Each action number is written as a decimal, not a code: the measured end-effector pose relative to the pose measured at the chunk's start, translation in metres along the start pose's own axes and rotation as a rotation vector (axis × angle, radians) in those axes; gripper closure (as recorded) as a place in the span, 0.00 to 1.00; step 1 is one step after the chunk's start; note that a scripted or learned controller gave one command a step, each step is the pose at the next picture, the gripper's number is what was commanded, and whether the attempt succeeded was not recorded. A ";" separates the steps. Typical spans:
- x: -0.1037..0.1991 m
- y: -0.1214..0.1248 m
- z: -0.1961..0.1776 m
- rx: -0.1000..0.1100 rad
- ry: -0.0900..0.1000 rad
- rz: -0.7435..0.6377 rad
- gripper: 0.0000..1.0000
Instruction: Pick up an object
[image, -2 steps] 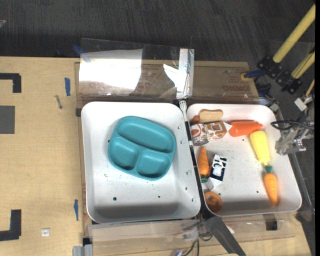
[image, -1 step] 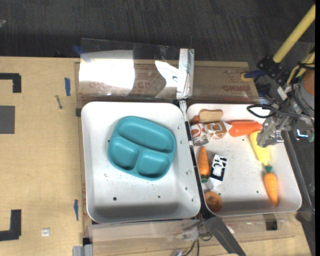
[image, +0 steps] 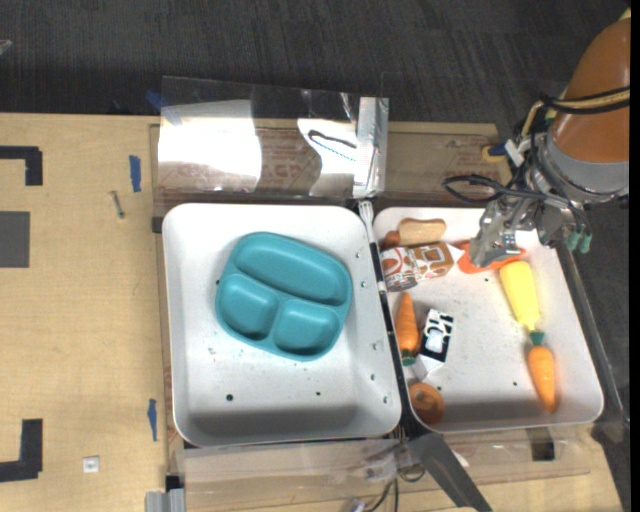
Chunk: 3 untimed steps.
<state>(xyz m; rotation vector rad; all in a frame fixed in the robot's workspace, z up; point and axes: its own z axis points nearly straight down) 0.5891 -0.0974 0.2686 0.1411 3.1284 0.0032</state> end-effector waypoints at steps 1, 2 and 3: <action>-0.044 0.071 -0.004 -0.001 0.002 0.051 1.00; -0.062 0.016 -0.022 0.002 -0.002 -0.153 1.00; -0.042 -0.012 0.048 0.000 0.008 -0.381 1.00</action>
